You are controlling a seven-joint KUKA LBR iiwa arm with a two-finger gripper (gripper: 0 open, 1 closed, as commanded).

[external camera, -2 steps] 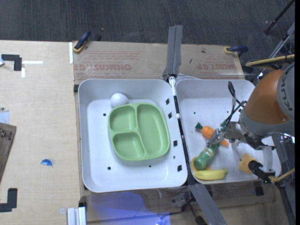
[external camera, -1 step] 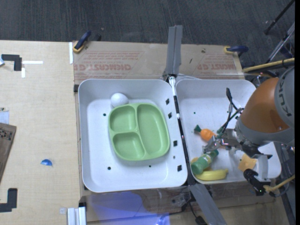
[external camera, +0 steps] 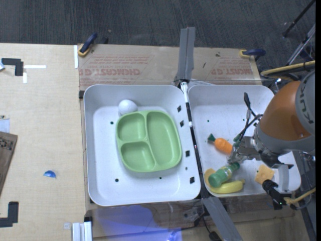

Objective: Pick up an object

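Green plastic shows in both bins: a three-compartment divided plate [external camera: 149, 140] lies flat in the middle of the left bin [external camera: 98, 149], and a small green bottle [external camera: 222, 175] lies on its side near the front of the right bin [external camera: 220, 104]. A white ball [external camera: 127, 105] sits just behind the plate, touching or nearly touching its rear rim. In the right bin, a toy carrot [external camera: 221, 144] with a green top lies near the middle, a yellow banana [external camera: 228, 187] curves along the front wall right beside the bottle, and a yellow block-like piece [external camera: 264, 174] rests further right, partly hidden by the arm.

The grey arm with its orange band [external camera: 283, 114] reaches in from the right and is lowered into the right bin. The gripper [external camera: 235, 157] is down between the carrot and the bottle, right at the bottle's cap end. Whether it is spread or pressed together cannot be told, as its tip is small and cluttered by cables. Nothing is visibly lifted off the bin floor.

Both bins rest on cardboard [external camera: 130, 64] on a pale wooden table [external camera: 40, 129].
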